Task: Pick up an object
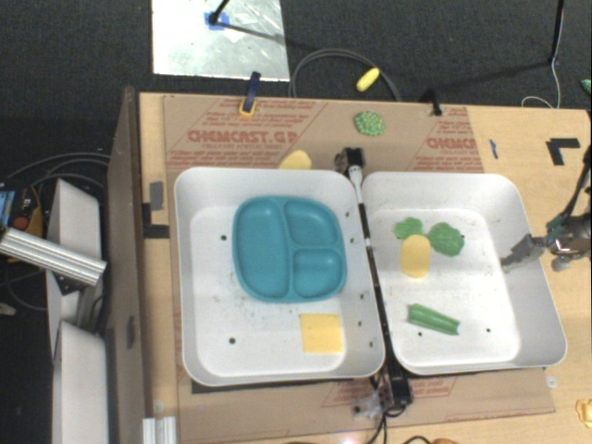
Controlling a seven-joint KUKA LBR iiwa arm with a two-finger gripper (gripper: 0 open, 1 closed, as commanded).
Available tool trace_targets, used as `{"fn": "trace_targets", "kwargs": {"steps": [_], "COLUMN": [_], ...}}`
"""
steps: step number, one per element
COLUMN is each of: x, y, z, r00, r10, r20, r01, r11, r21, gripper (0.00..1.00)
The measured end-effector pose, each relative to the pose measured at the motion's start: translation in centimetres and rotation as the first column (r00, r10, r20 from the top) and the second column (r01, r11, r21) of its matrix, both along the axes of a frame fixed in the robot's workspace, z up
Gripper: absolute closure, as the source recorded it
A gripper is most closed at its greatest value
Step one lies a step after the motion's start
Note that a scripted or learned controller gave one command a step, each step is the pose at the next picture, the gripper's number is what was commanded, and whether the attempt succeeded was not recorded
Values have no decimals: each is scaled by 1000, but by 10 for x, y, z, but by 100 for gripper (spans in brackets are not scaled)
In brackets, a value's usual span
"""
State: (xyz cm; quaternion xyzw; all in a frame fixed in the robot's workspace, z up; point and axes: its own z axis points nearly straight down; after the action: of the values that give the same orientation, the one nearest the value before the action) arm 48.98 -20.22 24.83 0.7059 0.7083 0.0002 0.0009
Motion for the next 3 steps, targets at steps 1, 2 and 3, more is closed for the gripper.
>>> {"fn": "trace_targets", "kwargs": {"steps": [1,2,3], "x": [13,-4,-1], "y": [73,95,93], "z": [-100,-167,-153], "r00": [1000,1000,1000], "r10": [7,-2,-3], "r20": [-9,-4,3], "r01": [-7,2,3], "r11": [1000,1000,1000], "r21": [7,3,-1], "gripper": [0,0,100]}}
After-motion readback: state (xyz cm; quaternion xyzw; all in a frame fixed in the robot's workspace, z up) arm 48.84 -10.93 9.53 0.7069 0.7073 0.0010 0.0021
